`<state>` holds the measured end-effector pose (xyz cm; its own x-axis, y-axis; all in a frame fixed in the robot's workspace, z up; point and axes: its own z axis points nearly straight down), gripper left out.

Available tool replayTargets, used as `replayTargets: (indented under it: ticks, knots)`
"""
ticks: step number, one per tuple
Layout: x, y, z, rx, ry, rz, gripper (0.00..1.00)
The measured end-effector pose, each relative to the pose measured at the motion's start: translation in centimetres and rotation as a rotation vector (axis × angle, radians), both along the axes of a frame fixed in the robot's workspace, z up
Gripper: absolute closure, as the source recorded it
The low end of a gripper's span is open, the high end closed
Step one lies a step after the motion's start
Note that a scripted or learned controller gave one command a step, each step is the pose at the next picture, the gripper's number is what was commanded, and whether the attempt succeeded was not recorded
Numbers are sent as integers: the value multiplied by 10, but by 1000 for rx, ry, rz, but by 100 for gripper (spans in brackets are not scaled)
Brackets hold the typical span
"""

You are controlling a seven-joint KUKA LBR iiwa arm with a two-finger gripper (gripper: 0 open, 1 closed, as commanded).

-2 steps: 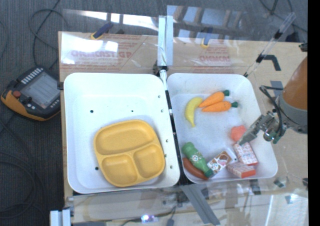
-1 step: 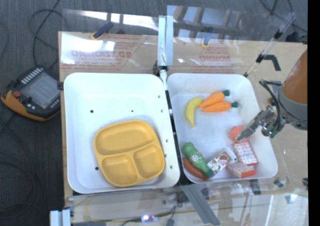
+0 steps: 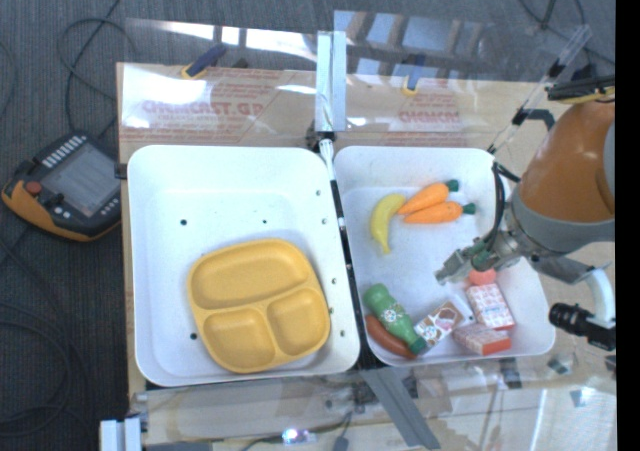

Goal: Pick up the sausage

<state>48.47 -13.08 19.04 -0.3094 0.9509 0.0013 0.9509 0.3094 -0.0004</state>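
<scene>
The sausage (image 3: 386, 336) is a reddish-brown link lying at the front edge of the right bin (image 3: 420, 164). A green bottle (image 3: 392, 313) lies partly across it and hides its upper side. My gripper (image 3: 458, 270) hangs over the right-middle of that bin, up and to the right of the sausage and apart from it. It is open with nothing between its fingers. The grey arm with its orange band (image 3: 565, 174) reaches in from the right.
In the right bin lie a yellow banana (image 3: 385, 219), two orange carrots (image 3: 432, 203), a small brown carton (image 3: 441, 321) and two pink boxes (image 3: 487, 321). The left bin (image 3: 170, 179) holds a yellow divided plate (image 3: 258, 301). A teach pendant (image 3: 65, 187) lies left of the bench.
</scene>
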Motion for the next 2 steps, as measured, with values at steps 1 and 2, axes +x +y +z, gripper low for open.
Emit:
replayTargets:
  ticks: [1, 2]
  knots:
    - [114, 74, -8, -3, 2, -247, 100]
    - [69, 130, 3, -5, 4, -596, 100]
